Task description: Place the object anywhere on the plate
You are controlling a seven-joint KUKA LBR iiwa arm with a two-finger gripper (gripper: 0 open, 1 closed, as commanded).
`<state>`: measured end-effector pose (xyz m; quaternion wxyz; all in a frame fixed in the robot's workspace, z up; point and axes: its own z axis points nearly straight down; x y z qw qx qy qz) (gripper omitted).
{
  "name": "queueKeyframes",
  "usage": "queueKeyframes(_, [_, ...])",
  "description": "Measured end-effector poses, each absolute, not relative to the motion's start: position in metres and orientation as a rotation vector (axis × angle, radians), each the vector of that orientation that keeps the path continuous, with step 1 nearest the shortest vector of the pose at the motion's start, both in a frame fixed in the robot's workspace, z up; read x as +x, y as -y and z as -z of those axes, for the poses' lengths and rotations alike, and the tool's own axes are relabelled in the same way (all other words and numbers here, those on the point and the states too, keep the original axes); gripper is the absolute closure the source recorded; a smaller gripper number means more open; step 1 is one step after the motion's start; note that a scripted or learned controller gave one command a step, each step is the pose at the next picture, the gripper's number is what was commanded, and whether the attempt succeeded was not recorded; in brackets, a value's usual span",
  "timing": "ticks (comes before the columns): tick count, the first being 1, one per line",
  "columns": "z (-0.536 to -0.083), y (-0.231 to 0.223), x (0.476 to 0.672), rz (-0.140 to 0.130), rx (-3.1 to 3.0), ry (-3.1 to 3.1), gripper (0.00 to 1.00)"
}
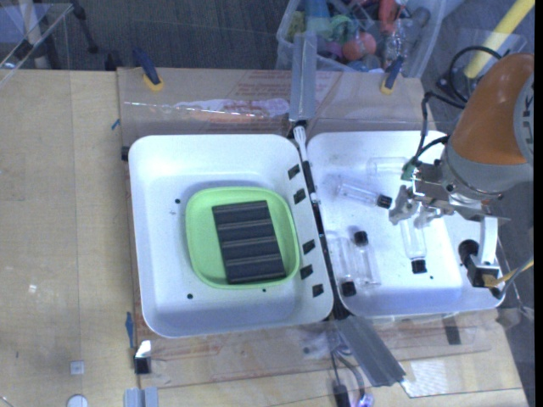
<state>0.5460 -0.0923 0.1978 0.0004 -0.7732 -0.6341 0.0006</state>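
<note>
A green plate (198, 237) lies in the left bin (153, 193). On it rests a black ridged rectangular block (249, 242), covering most of the plate's middle. My gripper (447, 227) hangs over the right bin (441, 295), near its right side and far from the plate. Its fingers (405, 209) stand apart and open, with nothing gripped between them. A clear tube with a black cap (416, 246) lies on the bin floor just below the left finger.
Several clear plastic tubes with black caps (358, 195) are scattered across the right bin. The raised divider (307, 219) separates the two bins. A clear tub of coloured toys (365, 11) stands behind the bench.
</note>
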Motion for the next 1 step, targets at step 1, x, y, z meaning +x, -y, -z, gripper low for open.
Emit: queueKeyframes(1, [-0.1841,0.0730,0.6060,0.000,-2.242,2.204,1.00])
